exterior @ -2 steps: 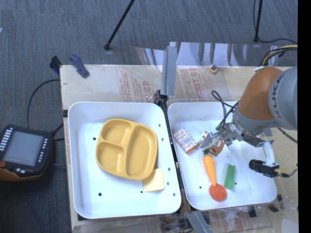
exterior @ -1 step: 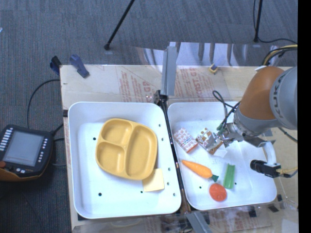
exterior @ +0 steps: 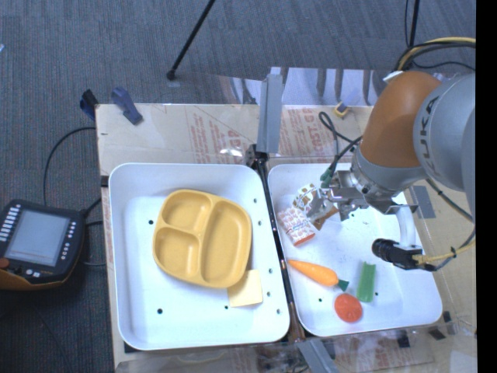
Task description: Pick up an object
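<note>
Care suits this grasp: two-finger gripper, seemingly narrowed over small printed snack packet, should pinch squarely before lifting.

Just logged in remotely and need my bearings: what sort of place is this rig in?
Probably a robotics lab bin-picking cell. The grey arm works over two white bins holding toy food such as a carrot, with a teach pendant on grey carpet.
</note>
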You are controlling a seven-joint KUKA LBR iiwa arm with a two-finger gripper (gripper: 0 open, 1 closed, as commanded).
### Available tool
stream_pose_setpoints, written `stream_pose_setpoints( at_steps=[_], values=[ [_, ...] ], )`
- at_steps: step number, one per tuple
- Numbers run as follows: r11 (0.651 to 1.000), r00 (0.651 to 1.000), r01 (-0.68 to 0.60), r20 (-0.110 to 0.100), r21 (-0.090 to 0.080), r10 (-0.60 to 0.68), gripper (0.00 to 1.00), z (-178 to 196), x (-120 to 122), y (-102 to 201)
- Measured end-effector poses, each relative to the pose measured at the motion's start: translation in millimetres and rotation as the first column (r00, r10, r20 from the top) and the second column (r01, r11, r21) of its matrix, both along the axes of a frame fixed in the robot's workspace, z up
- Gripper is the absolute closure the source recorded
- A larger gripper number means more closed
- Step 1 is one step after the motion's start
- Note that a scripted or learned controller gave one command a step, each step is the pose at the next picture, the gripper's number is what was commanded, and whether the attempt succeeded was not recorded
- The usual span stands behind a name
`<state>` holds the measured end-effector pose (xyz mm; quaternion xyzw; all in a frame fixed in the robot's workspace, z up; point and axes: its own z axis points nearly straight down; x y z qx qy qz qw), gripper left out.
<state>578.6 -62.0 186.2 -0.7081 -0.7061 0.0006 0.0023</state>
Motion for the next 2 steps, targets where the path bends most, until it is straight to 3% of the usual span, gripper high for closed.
stream_pose_setpoints(
  at_steps=[1,2],
  values=[
    [1.000,1.000,0.016,-0.005,-0.001,-0.016,1.00,9,17,19],
    [1.000,1.000,-0.017,-0.006,-0.003,0.017,1.00,9,42,12]
  ],
)
